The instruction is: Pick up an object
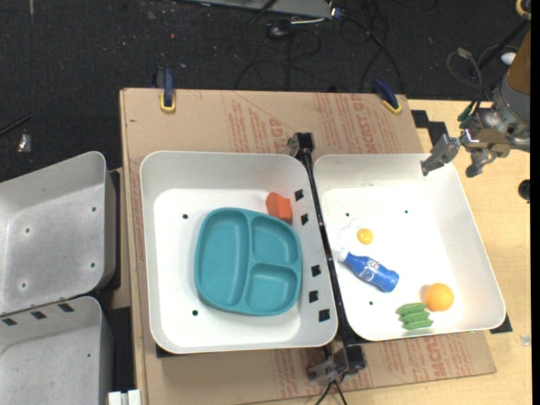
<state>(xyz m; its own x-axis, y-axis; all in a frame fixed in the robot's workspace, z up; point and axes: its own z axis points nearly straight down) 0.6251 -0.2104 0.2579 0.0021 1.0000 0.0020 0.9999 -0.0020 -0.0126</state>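
Observation:
My gripper [460, 158] hangs open over the far right corner of the right bin [396, 192], with nothing between its two spread fingers. In that bin lie a blue bottle [371, 272] with a white cap end, a small yellow piece [364, 236] beside it, an orange ball [438, 297] and a green pod-like toy [415, 315] near the front wall. The left bin [169, 226] holds a teal divided plate [249, 261] and a small orange block [279, 205] behind it.
The bins stand on a cardboard sheet [228, 116] clamped at the back by two clips. Spare white trays [51, 234] lie off to the left. Cables and a metal bar lie on the dark floor behind the bench.

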